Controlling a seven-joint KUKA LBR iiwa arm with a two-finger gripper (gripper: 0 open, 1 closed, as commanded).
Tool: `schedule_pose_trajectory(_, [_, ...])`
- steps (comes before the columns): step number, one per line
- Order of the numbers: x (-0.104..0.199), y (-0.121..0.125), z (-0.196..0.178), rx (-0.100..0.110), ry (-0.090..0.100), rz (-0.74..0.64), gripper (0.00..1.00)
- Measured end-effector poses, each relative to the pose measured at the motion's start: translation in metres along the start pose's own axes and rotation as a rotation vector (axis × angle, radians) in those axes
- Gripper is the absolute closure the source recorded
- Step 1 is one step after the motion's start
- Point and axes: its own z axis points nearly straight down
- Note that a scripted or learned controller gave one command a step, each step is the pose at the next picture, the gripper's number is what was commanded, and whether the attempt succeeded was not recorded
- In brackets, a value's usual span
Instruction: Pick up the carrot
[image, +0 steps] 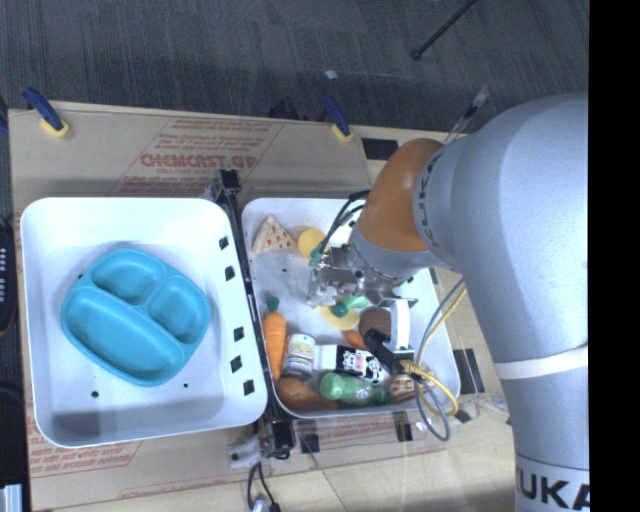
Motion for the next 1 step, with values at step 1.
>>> schedule_pose_trajectory(1, [0.0,0.0,0.0001,0.0,-0.001,-0.001,0.0])
